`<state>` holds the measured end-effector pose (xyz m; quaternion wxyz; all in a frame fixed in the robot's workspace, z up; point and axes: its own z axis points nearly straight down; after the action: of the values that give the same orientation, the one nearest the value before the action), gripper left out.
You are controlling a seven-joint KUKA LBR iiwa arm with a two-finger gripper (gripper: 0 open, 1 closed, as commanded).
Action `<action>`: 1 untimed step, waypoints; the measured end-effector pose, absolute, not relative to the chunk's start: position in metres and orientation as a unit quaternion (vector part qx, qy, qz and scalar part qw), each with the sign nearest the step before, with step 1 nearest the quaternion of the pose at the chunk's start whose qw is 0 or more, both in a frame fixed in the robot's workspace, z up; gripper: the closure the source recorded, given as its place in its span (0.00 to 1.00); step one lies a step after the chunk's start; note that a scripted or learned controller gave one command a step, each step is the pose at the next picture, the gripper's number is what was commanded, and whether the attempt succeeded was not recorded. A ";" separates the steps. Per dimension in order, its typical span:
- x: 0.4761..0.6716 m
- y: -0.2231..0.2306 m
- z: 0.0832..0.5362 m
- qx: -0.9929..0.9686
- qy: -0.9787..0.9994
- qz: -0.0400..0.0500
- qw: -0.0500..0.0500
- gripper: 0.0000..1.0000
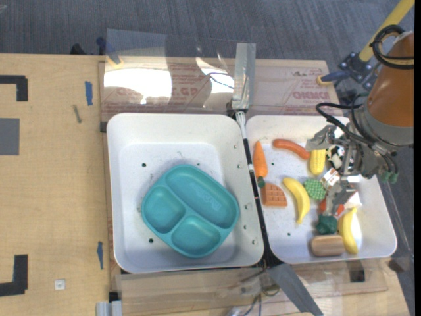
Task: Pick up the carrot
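A: Where is the carrot [260,161] sitting?

B: Against the left wall of the right bin [388,242], centre frame, tip pointing down, just above a waffle piece [274,195].

A: And the gripper [342,170]?

B: Hovering right of centre over the cluttered toys; I cannot tell its state. It should be approaching from above, squeezing across the carrot's narrow width.

Divided plate [191,209] in left bin [125,137], carrot [260,160] in right bin [385,239]
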<state>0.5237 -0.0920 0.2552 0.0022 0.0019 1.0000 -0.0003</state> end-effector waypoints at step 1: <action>0.556 -0.022 0.182 -0.061 0.998 0.002 -0.002 0.00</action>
<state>0.5558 -0.0220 0.1819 -0.0021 -0.0614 0.9981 0.0019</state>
